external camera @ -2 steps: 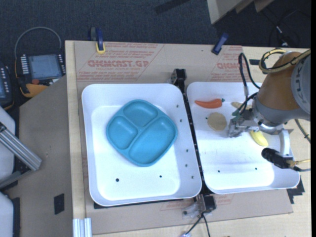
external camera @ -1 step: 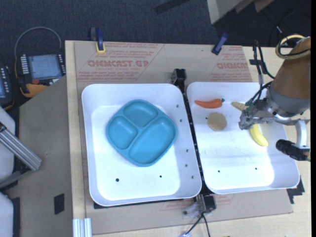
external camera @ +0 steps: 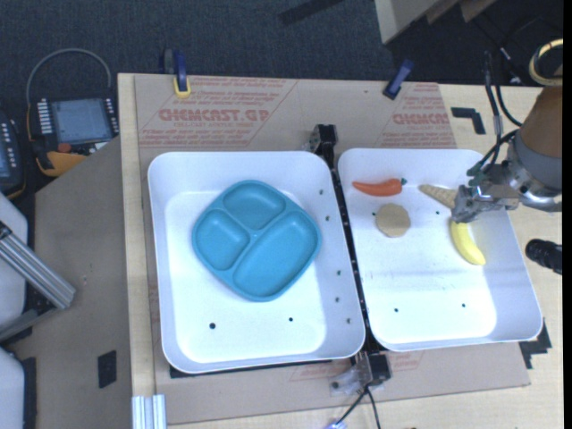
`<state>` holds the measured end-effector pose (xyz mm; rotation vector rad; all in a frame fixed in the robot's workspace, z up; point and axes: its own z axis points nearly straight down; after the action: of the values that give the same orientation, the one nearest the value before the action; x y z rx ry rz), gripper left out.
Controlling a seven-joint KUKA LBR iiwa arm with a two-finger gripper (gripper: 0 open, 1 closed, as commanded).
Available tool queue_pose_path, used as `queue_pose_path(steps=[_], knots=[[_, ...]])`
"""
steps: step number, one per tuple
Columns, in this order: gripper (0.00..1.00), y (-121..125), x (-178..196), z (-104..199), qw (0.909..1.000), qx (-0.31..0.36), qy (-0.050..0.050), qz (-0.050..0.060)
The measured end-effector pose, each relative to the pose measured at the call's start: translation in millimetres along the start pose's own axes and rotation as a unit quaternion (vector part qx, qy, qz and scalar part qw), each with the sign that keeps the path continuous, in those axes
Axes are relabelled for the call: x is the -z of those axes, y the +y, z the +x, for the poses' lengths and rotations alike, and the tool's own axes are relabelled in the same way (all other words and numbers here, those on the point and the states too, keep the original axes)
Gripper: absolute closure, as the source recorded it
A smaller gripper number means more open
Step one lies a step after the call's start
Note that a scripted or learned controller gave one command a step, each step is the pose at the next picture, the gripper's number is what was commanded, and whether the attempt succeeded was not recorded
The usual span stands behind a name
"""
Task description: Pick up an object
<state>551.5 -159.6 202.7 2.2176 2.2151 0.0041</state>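
Observation:
The right bin (external camera: pixel 420 324) holds a red chili pepper (external camera: pixel 377 186), a round tan cookie (external camera: pixel 392 220), a yellow banana (external camera: pixel 466 243) and a beige cone-shaped piece (external camera: pixel 435 194). My gripper (external camera: pixel 466 206) hangs low over the bin's right side, just above the banana's top end and right beside the cone's tip. The wrist hides how its fingers stand. Nothing shows between them.
The left bin (external camera: pixel 179 329) holds a blue divided plate (external camera: pixel 256 239). A black clamp (external camera: pixel 323 138) sits between the bins at the back. Cables run by the arm at the right. A small screen device (external camera: pixel 79 119) lies off the bench at the left.

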Motion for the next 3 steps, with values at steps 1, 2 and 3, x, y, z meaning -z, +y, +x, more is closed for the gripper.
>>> queue_pose_path(steps=[1,2,3], knots=[[1.00,3.8,59.8,8.2,1.0000,0.002,0.000,-0.001],[1.00,27.2,58.4,54.9,1.0000,0.003,0.001,0.001],[1.00,46.7,43.1,111.8,1.0000,0.004,0.002,0.002]])
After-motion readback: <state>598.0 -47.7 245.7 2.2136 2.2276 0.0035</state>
